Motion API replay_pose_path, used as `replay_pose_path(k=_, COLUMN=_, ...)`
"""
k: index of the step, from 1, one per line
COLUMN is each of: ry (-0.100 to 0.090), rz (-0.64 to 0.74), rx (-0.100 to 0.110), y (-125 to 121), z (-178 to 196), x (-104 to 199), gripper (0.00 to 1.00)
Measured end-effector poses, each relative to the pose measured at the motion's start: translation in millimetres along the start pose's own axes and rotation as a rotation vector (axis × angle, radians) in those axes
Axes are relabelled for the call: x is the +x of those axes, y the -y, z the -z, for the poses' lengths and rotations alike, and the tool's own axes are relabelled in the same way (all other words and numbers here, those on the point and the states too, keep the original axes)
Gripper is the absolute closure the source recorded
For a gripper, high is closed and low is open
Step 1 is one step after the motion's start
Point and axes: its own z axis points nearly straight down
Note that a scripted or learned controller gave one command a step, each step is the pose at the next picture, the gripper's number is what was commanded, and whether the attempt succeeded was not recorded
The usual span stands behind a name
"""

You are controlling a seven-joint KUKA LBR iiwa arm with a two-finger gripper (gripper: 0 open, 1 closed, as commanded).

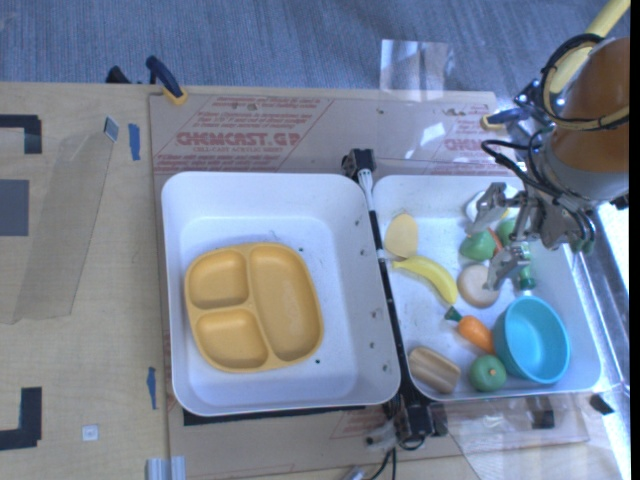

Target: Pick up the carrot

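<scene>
Carrot: small, orange, green stub at its left end. Lies in the right bin, lower middle, touching the blue bowl on its right, just below the pale round slice, near the banana. Likely a light, stiff plastic toy with a smooth, slippery skin; I would take it across the thick orange middle, fingers closing from upper left and lower right, since the bowl crowds one side.

My pincer: hangs over the upper part of the right bin, above green pieces, well apart from the carrot. Fingers spread apart, nothing between them.

Other contents, right bin: yellow wedge, bread roll, green fruit.

Left bin: holds a yellow divided tray.

Surface: bins sit on cardboard on a wooden bench; grey carpet beyond.
</scene>
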Motion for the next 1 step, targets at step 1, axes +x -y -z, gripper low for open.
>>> replay_pose_path(k=1, ry=0.007, rz=-0.110, rx=0.001, y=7.0, z=-118.6, x=40.9, gripper=0.00)
